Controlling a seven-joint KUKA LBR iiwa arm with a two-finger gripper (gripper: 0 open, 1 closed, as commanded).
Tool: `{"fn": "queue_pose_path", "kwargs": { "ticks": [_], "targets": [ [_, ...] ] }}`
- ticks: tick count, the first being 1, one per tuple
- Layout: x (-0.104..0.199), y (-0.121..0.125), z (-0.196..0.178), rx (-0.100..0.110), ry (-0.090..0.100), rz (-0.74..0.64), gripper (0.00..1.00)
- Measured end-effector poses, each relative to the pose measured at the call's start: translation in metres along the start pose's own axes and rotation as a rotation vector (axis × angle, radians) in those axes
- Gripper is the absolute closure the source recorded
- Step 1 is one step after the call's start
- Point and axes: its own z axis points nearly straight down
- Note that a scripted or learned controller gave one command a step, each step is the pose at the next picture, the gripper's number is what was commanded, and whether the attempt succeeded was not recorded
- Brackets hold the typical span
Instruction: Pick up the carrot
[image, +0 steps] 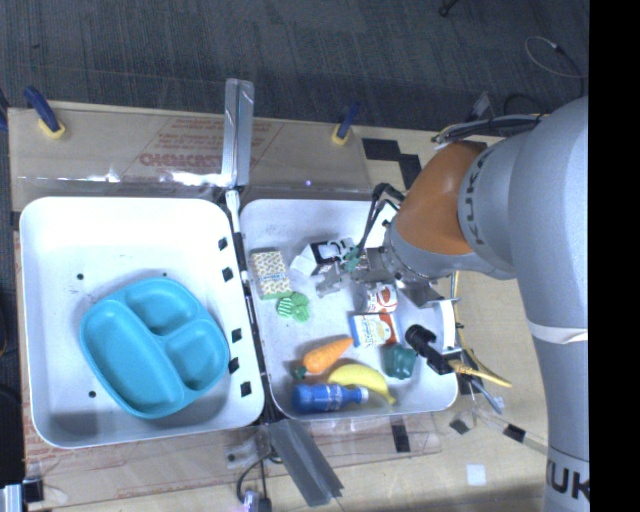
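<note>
In right bin (262, 380), I see carrot (328, 354) beside banana (362, 379); gripper (345, 268) above, apart; jaw state unclear.

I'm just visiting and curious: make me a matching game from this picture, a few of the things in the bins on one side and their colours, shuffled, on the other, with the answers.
Things:
1. carrot
2. banana
3. bottle
4. divided plate

Colours:
A. yellow
B. light blue
C. orange
D. dark blue

Pairs: 1-C, 2-A, 3-D, 4-B.

The carrot, banana and bottle lie close together near the front of the right bin; the divided plate sits in the left bin.
</note>
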Motion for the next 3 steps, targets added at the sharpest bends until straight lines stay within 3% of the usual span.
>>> {"fn": "queue_pose_path", "kwargs": {
  "ticks": [1,2,3],
  "targets": [
    [0.022,-0.074,-0.022,0.061,0.025,0.07,0.0],
    [0.054,-0.082,0.03,0.061,0.027,-0.006,0.0],
    [0.053,-0.082,0.021,0.063,0.027,-0.012,1.0]
  ]
}}
